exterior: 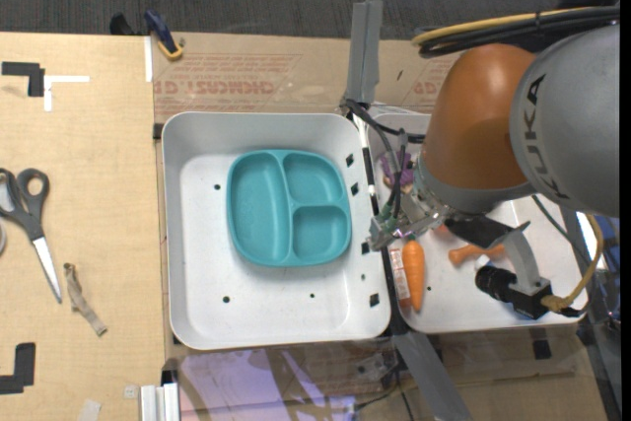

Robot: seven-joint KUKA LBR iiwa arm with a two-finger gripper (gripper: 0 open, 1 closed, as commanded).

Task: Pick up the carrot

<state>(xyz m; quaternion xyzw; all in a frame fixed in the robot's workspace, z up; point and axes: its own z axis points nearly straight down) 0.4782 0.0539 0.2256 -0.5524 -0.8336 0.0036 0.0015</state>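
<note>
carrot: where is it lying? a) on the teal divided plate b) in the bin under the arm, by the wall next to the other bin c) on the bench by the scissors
b: the carrot lies in the arm-side bin at its inner wall, off the teal divided plate.

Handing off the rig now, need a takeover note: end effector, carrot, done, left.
End effector: low over the left side of the right bin, mostly hidden under the wrist; open or shut can't be told.
Carrot: lying in the right bin along its left wall, top end close to the end effector. Not visibly held.
Left bin: holds a teal divided plate, not part of the job.
Done: arm is positioned by the carrot; no grasp shown.
Left: close on the carrot, lift it clear, and confirm it is actually held.
</note>
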